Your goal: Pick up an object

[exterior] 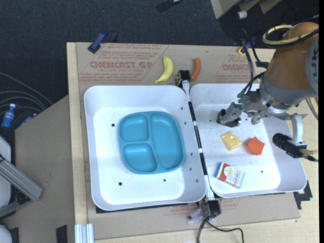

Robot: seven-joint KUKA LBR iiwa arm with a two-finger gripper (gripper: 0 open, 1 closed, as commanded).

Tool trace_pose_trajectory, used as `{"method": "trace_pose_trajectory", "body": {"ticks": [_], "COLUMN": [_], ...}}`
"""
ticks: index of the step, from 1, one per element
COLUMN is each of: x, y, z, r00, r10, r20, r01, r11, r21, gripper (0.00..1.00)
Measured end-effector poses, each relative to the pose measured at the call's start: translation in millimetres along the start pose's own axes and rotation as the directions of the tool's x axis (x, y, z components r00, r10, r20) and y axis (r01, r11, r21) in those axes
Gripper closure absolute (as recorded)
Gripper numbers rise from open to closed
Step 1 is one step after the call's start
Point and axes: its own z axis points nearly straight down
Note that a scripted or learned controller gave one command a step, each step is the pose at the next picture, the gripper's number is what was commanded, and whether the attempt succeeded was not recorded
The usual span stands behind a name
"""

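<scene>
Your grey two-finger gripper (229,116) hangs low in the right white bin (288,181) — whether it's released or clenched, you cannot tell. Just below it lie a yellow cheese-like wedge (231,140), an orange block (255,146) and a small printed box (230,174) — none grasped.

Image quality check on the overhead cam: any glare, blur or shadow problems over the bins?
Camera view: even lighting with soft shadows; the white bins are bright, near washed out, but the blue tray, cheese wedge, orange block and small carton stay crisp. The end effector is dark and slightly soft, its detail hard to read. Mild lens bowing at the edges.
</scene>
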Motion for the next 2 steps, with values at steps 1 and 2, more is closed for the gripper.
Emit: {"method": "trace_pose_trajectory", "body": {"ticks": [1,2], "x": [-31,-21], "y": [18,100], "z": [103,102], "r00": [1.000,1.000], "r10": [0.001,-0.001], "r20": [0.001,0.001], "r01": [-0.001,0.001], "r11": [1.000,1.000], "r21": [-0.001,-0.003], "gripper": [0.00,0.00]}}
